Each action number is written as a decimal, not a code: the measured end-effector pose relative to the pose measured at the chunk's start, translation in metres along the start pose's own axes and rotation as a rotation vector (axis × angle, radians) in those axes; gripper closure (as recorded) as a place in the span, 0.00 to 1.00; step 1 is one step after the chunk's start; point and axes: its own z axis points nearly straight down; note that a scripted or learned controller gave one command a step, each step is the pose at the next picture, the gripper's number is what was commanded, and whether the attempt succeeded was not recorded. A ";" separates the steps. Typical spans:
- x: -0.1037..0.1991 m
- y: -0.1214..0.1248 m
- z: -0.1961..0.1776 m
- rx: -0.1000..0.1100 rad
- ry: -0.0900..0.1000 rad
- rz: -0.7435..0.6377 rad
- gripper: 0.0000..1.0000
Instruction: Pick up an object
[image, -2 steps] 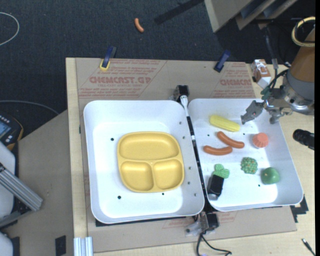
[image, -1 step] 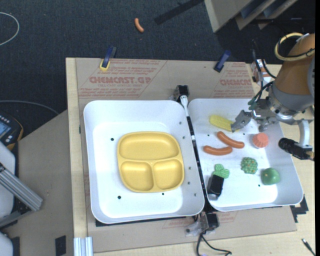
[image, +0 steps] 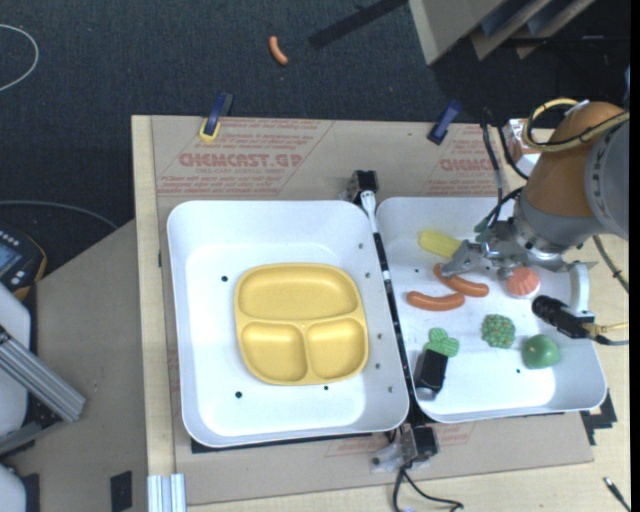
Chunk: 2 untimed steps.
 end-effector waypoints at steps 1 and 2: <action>0.000 0.004 0.002 -0.008 -0.004 -0.001 0.00; 0.000 0.007 -0.011 -0.019 -0.007 -0.001 1.00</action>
